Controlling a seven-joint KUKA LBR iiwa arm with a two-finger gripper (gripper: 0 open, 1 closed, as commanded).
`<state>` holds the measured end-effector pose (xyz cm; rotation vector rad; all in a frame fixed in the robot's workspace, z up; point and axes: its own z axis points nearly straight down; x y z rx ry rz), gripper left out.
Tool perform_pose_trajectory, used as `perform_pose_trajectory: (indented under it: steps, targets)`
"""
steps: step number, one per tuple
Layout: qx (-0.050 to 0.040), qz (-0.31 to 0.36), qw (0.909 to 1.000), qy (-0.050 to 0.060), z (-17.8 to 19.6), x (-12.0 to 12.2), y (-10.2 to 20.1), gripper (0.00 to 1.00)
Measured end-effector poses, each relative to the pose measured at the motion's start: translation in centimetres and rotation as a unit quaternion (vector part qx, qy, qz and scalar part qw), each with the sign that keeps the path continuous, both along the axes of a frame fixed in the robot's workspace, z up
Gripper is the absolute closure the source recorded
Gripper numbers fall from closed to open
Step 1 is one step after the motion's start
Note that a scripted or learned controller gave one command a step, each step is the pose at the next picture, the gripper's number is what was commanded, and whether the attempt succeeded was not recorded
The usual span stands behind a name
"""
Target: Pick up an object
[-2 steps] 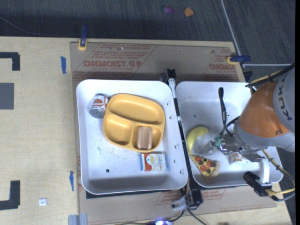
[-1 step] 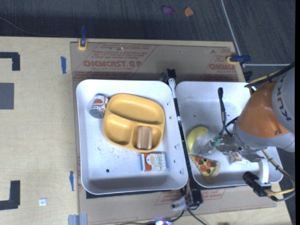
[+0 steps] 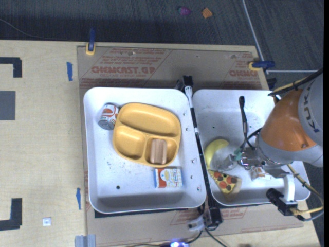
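Two white bins are seen side by side on the counter (image 3: 41, 138) in the camera view. In the left bin (image 3: 97, 189), a yellow divided tray (image 3: 139, 125) is laid with a small brown block (image 3: 157, 151) in its 5 o'clock compartment; a small can (image 3: 107, 116) is tipped at the tray's 9 o'clock edge, and a small printed carton (image 3: 167, 177) is placed flat at its 5 o'clock side. In the right bin (image 3: 221, 99), the gripper (image 3: 241, 157) is lowered from 3 o'clock, just beside a yellow-green rounded object (image 3: 216, 149), taken here as the thing to be picked up. That object is found near the bin's 8 o'clock wall, smooth and domed, partly covered by something pale or translucent. A toy pizza slice (image 3: 226, 181) is laid just at its 5 o'clock side. Whether the jaws are apart or together cannot be told, as they are blurred against the clutter.

A slip is judged likely: the rounded surface could be squeezed out sideways. The pizza slice or the pale item could be caught instead, being so near.
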<state>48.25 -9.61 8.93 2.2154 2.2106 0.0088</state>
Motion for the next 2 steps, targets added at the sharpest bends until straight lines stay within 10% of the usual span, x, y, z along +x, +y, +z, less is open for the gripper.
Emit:
perform_pose_trajectory:
  steps: [2]
  targets:
    - [-0.0003,0.000,1.0000,0.000,-0.01,-0.01,0.04,0.00]
